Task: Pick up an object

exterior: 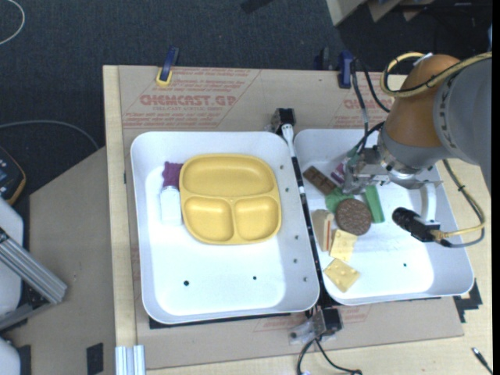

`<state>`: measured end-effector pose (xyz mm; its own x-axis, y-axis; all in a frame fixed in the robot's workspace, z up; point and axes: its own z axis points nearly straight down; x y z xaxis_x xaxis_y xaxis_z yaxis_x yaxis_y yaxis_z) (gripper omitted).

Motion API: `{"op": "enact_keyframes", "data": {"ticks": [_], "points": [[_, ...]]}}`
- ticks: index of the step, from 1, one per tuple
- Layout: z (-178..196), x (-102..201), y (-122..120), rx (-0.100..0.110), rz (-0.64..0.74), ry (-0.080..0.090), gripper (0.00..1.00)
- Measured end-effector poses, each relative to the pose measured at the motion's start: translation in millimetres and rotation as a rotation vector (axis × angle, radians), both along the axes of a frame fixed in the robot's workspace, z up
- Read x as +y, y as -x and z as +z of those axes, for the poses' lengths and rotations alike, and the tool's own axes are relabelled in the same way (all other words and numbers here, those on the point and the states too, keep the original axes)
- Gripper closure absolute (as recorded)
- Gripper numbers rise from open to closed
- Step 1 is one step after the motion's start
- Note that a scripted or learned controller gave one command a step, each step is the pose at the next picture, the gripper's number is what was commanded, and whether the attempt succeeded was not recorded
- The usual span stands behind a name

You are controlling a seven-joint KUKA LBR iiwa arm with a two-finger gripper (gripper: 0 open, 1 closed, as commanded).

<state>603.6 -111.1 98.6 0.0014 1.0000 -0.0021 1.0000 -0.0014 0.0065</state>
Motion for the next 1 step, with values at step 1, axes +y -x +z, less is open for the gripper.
{"op": "enact_keyframes", "data": {"ticks": [1], "points": [[64.5,-1.6,-0.7,-0.001,0.002,0.000,1.00]]}}
